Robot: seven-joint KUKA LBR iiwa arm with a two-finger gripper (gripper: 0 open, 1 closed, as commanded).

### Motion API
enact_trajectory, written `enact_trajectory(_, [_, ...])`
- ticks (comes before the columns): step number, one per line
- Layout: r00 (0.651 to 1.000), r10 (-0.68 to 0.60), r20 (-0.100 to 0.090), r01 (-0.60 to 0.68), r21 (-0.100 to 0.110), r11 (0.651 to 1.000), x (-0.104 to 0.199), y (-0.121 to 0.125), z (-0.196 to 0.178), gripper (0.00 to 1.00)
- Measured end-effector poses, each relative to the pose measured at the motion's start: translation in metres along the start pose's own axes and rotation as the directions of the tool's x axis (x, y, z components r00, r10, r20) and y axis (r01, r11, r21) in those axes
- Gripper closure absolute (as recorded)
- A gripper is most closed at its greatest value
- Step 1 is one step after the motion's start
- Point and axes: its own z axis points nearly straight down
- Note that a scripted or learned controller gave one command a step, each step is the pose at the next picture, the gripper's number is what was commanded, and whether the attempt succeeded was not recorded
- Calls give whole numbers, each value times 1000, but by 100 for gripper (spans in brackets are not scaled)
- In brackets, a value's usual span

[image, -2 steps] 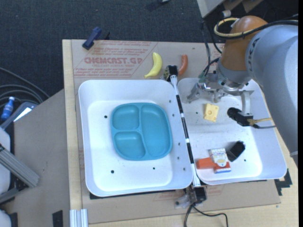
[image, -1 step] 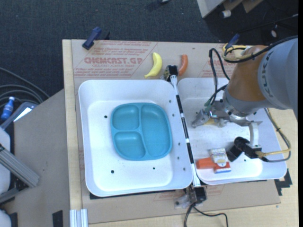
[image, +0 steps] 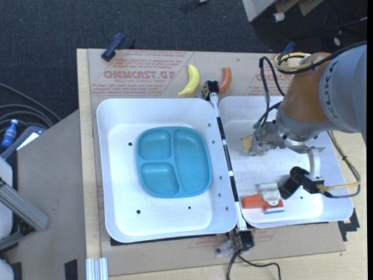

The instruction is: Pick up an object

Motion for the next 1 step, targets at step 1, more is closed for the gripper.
enact_trajectory(1, [1000, 0, 0, 0, 0, 1000, 0, 0, 0, 0])
